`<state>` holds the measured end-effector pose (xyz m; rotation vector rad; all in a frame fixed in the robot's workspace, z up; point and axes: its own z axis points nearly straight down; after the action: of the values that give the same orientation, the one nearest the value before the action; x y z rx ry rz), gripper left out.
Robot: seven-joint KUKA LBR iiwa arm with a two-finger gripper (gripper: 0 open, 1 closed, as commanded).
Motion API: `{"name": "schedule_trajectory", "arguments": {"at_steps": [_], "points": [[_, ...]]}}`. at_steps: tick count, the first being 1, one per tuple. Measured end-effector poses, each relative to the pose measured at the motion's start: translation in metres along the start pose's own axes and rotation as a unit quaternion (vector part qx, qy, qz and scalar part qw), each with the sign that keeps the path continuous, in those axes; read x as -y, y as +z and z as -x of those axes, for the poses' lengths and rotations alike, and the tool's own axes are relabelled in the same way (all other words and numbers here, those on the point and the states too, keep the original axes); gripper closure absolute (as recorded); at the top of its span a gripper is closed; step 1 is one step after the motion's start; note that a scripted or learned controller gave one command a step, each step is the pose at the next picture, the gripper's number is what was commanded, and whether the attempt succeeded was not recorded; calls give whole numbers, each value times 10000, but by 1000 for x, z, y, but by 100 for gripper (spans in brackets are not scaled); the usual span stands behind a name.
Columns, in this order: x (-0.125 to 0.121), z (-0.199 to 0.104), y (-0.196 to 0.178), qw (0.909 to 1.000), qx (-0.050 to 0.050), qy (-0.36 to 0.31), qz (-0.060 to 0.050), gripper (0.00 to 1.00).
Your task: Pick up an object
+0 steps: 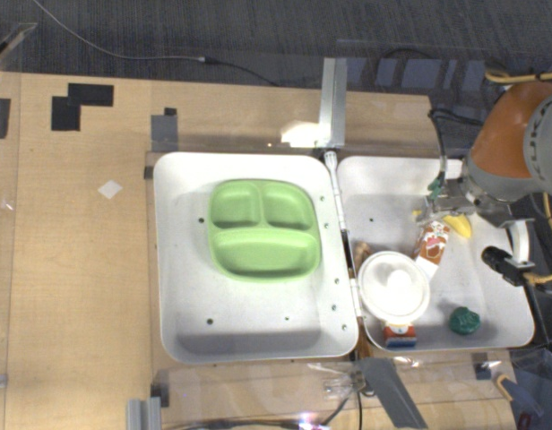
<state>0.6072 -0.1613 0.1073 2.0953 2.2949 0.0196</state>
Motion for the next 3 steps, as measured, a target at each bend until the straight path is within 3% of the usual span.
{"name": "schedule_trajectory", "arguments": {"at_steps": [1, 2, 3], "points": [[0, 0, 0, 10000, -3, 0, -5, 0], [-2, 0, -12, 10000, 3, -9, 23, 100], [-2, 0, -12, 10000, 3, -8, 22, 0]]}}
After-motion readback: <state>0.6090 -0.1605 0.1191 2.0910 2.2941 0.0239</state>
